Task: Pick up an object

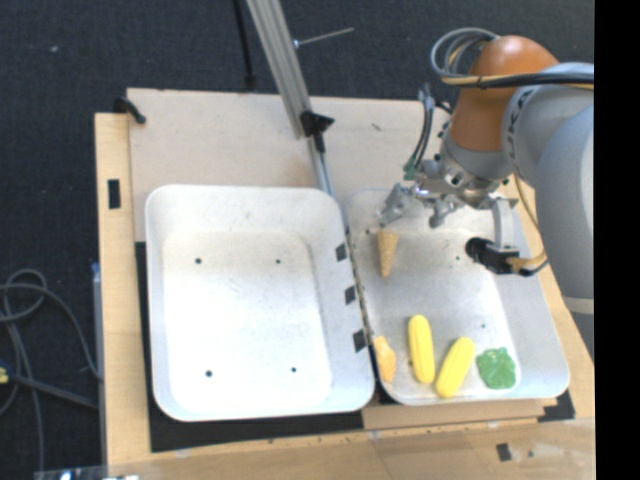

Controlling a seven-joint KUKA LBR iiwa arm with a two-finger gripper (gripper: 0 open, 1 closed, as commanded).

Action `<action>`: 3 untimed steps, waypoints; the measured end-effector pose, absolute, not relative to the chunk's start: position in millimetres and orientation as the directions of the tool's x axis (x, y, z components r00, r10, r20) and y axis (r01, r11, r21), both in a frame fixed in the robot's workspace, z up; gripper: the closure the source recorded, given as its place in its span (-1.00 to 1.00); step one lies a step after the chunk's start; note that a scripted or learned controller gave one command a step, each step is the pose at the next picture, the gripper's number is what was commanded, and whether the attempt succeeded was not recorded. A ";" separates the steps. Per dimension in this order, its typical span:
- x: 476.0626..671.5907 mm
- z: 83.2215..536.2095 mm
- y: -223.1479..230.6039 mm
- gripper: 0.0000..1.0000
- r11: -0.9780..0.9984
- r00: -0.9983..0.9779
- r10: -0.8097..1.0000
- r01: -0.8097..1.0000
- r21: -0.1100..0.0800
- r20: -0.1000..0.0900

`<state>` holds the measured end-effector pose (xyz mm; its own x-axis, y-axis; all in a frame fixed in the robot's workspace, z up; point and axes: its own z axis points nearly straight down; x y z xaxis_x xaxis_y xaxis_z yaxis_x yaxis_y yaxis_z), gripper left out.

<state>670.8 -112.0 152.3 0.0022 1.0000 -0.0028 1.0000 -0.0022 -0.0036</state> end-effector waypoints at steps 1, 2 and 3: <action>669.6 99.7 -113.5 -1.00 -0.005 0.005 1.000 1.000 -0.004 -0.002; 672.2 115.3 -114.5 1.00 -0.008 0.008 1.000 1.000 0.005 -0.003; 676.4 161.9 -109.8 1.00 0.002 -0.002 1.000 1.000 0.006 -0.001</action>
